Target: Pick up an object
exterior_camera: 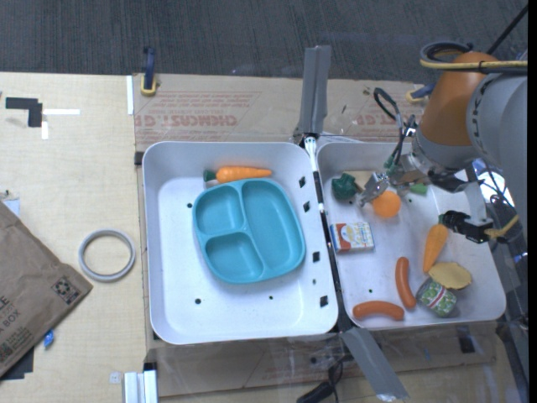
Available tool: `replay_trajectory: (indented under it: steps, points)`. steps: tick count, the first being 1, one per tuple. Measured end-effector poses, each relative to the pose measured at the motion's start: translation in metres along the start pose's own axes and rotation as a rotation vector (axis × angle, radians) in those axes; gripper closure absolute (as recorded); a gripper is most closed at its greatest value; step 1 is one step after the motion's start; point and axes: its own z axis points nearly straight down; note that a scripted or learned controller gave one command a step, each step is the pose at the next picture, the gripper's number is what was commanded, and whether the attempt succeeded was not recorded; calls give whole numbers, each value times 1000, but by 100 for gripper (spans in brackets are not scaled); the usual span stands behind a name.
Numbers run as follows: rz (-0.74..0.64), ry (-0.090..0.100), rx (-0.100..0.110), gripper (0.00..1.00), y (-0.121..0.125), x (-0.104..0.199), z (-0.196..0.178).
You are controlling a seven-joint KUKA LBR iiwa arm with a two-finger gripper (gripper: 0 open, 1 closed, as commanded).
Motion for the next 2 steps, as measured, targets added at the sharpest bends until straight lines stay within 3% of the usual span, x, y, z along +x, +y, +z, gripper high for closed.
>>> replay_trajectory:
  steps: [1,2]
  points:
    - [-3,-2,0,100,0,0,-9]
    - [158,-1,1,100,38,56,-100]
